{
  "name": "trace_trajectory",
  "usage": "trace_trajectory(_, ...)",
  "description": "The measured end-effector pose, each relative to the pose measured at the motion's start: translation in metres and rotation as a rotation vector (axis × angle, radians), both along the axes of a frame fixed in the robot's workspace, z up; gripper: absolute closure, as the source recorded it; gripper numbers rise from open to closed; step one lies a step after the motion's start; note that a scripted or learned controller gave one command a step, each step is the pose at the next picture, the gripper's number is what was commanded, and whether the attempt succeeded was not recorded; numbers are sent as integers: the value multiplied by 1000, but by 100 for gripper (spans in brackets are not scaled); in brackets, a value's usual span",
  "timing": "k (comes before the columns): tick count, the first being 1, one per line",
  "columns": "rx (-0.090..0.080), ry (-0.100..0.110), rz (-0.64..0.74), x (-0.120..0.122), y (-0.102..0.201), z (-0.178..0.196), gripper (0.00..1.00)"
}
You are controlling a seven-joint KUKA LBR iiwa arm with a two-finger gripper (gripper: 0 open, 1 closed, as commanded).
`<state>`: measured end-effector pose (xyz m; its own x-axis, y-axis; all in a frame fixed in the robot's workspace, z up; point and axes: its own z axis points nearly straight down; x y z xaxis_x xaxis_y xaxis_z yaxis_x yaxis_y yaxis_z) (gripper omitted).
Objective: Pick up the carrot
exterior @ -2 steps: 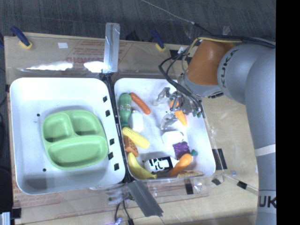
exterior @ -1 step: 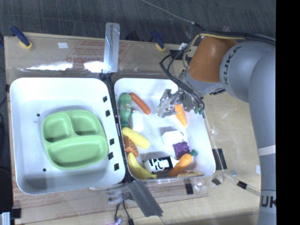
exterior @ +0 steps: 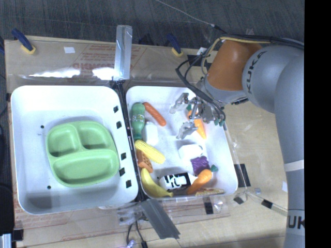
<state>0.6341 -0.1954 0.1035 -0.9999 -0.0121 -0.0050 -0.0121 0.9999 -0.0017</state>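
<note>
An orange carrot [exterior: 202, 179] with a green tip lies near the front right corner of the right bin [exterior: 227, 143], beside a purple item [exterior: 199, 164]. A smaller orange carrot-like piece [exterior: 199, 128] sits by the right wall, close against the base of the lower finger; I cannot tell whether they touch. My gripper [exterior: 182, 117] hangs over the back right part of this bin, pointing left. Its fingers [exterior: 185, 131] stand apart, and nothing shows between the tips.
The right bin also holds an orange-red sausage-shaped item [exterior: 155, 113], a green bottle-like item [exterior: 137, 119], corn [exterior: 149, 151], a banana [exterior: 152, 186], a white block [exterior: 190, 151] and a black-and-white box [exterior: 176, 180]. The left bin [exterior: 26, 138] holds a green divided plate [exterior: 83, 151].
</note>
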Motion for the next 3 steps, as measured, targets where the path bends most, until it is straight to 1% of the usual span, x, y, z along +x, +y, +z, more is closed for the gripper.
trace_trajectory(1, 2, 4, -123, -5, -12, -9, 0)
trace_trajectory(2, 1, 0, -115, -3, -10, 3, 100)
trace_trajectory(3, 1, 1, -115, -3, -10, 2, 0)
